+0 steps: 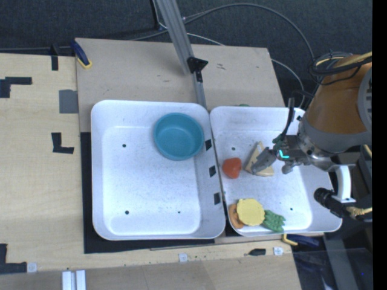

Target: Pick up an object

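Note:
My gripper (276, 162) hangs low over the right bin (314, 207), near its middle, and is open. Its left finger (265, 160) lies against a pale beige wedge-shaped piece (257, 157), which sits mostly to the left of the gap between the fingers. A small red ball-like object (231, 167) lies just left of the wedge, close to the bin's left wall. At the bin's front sits a yellow round object (250, 211) on an orange disc, with a green leafy piece (274, 221) beside it.
A blue bowl (178, 136) stands at the back of the left bin (121, 180). A grey pole (179, 32) slants down to the divider between the bins. The arm's orange and grey body (338, 110) overhangs the right bin's far right side.

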`<control>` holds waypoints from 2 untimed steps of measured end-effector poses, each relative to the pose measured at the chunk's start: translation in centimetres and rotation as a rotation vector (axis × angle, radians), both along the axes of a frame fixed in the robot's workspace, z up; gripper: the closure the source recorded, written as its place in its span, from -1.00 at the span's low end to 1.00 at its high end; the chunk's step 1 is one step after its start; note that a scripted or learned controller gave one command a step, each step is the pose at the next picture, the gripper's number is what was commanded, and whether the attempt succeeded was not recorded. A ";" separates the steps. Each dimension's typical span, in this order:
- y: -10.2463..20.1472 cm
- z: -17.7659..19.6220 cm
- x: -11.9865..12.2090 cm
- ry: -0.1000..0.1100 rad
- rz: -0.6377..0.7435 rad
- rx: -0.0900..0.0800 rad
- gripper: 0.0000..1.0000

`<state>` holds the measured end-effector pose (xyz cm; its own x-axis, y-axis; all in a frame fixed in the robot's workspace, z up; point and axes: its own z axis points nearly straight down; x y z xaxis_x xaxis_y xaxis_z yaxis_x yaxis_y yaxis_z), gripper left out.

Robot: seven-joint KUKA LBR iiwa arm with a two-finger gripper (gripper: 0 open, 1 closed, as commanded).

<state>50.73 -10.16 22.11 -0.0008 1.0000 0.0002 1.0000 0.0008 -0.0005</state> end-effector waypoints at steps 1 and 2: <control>0.0 0.0 0.0 0.000 0.000 0.000 -1.00; 0.3 -4.3 -0.3 0.004 0.000 0.000 -1.00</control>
<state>50.45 -9.86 17.82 -0.0007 1.0000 0.0005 1.0000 0.0007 -0.0043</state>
